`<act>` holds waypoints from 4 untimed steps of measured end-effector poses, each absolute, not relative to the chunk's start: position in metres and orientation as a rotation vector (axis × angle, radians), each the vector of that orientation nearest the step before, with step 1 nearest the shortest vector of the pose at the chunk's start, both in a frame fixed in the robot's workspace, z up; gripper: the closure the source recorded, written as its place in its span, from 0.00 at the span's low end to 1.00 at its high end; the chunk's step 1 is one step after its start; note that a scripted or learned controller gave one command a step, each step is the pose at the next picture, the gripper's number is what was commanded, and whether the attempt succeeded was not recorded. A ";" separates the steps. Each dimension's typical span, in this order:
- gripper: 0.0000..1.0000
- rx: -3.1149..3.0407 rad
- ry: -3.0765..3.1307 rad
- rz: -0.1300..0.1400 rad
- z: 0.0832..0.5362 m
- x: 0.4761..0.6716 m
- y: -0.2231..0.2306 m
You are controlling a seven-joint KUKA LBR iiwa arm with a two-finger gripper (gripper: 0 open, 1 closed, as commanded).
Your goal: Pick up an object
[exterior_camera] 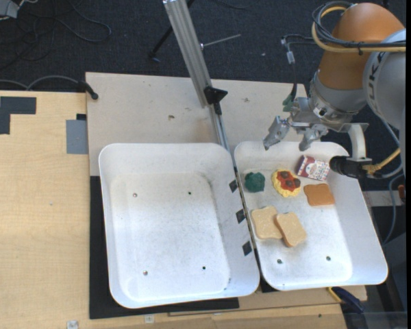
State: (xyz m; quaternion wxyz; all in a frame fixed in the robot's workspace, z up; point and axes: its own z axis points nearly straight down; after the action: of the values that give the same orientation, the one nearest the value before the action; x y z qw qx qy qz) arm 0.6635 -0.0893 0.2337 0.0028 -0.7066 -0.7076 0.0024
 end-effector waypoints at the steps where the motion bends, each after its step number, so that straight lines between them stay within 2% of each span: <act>1: 0.00 -2.215 -2.221 0.007 0.189 0.664 -0.084; 2: 0.00 -2.217 -2.217 0.009 0.135 0.659 -0.093; 3: 1.00 -2.225 -2.214 0.003 0.149 0.660 -0.095; 4: 1.00 -2.226 -2.220 -0.002 0.193 0.660 -0.101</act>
State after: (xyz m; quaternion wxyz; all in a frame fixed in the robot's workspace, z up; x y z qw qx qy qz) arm 0.6598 -0.1010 0.1935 -0.0011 -0.7080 -0.7062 -0.0006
